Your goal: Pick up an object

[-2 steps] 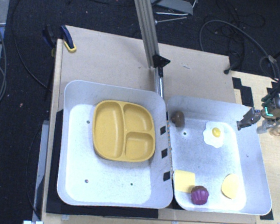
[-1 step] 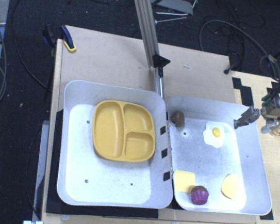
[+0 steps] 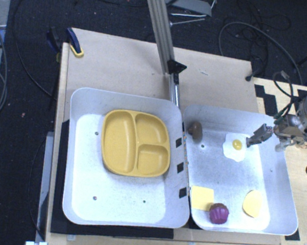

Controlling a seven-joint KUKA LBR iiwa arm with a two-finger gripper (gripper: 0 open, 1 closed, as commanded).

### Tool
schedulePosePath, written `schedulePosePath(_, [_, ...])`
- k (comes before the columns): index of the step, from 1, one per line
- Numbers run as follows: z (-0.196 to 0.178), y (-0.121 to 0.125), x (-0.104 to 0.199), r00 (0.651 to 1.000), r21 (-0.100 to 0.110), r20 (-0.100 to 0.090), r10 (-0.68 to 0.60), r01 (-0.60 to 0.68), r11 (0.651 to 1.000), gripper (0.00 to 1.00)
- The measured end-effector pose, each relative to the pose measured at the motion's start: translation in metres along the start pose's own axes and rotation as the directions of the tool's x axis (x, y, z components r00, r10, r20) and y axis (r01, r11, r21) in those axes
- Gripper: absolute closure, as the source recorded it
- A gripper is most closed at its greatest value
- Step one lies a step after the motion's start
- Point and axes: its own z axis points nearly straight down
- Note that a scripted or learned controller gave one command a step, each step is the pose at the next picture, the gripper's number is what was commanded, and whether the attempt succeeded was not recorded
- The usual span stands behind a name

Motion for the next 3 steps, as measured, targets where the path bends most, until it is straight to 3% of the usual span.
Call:
schedulePosePath(2, [0.101, -0.001, 0.006, 1.0, -0.001, 0.0, 0.0, 0.0, 1.0, 0.0])
schedulePosePath(3, [0.088, 0.001, 0.006, 1.0, -0.006, 0.002, 0.0, 0.0, 1.0, 1.0])
